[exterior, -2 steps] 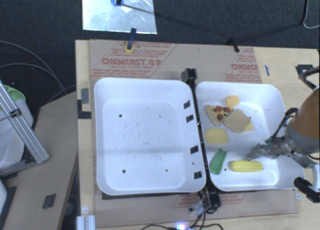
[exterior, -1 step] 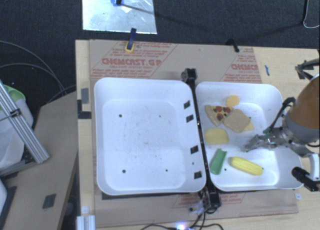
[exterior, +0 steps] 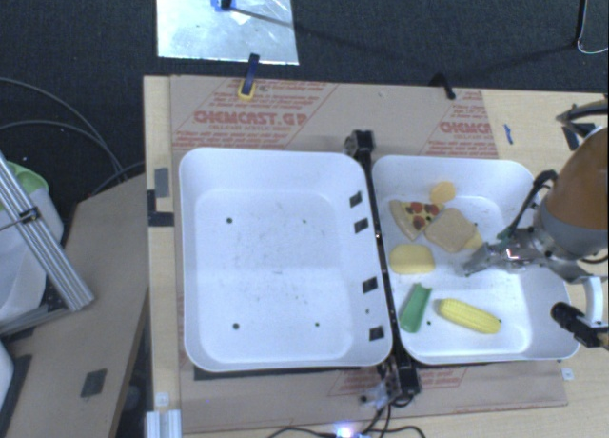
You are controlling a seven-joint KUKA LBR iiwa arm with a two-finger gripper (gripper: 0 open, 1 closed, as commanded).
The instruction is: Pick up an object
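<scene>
The table (exterior: 314,108) is the biggest thing. It is flat, with a brown sheet on top that has red letters printed on it. Two shallow white bins sit on it side by side. They look like smooth plastic with round corners.

The left bin (exterior: 276,260) has a flat floor with a few tiny dark dots. The right bin (exterior: 495,336) holds the toy food.

The robot arm (exterior: 582,198) comes in from 3 o'clock. It is round and grey, with a shiny orange band. The gripper (exterior: 473,266) is grey metal and reaches low into the right bin, near the middle. I cannot tell if it is open or closed. Its tip is just beside the toast, at the toast's 5 o'clock side.

The toy food looks smooth, like plastic. The corn cob (exterior: 467,315) is long, yellow and bumpy. It lies at 6 o'clock in the bin. The pizza slice (exterior: 412,216) is a triangle with red spots, at 10 o'clock. The toast (exterior: 450,231) is a tan square, touching the pizza slice. The yellow lump (exterior: 412,258) is rounded and sits at 9 o'clock. The green piece (exterior: 415,307) is a long thin stick at 7 o'clock. The small yellow ball (exterior: 442,192) is near 12 o'clock.
</scene>
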